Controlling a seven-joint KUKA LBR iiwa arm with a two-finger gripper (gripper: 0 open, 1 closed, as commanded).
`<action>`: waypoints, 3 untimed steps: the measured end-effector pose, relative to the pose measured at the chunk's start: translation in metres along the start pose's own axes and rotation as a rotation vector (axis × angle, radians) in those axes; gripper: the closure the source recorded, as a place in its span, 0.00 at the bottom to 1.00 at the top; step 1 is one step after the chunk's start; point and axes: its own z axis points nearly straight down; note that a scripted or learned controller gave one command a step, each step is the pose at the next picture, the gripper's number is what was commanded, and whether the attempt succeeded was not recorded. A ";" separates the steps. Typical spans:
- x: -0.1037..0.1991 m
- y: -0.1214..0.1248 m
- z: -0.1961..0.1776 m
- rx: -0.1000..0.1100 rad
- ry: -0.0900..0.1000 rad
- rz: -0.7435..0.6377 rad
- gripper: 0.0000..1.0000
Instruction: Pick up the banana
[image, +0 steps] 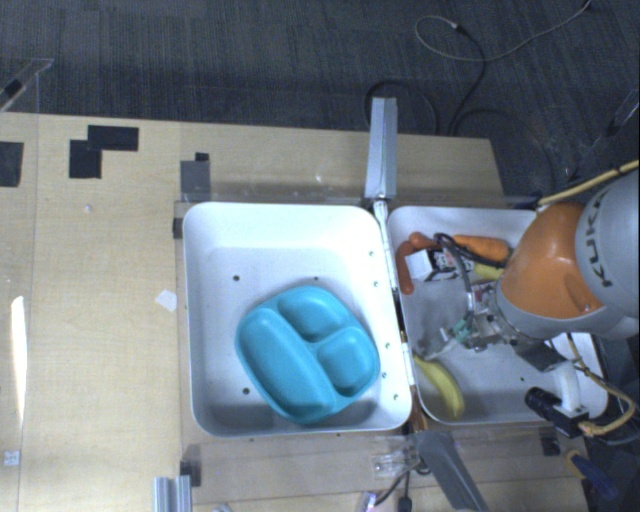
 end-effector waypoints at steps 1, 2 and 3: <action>-0.008 -0.009 0.000 -0.001 0.001 -0.308 0.00; -0.021 0.016 -0.102 0.008 0.008 -0.750 0.00; -0.072 0.037 -0.135 0.010 0.006 -0.549 0.00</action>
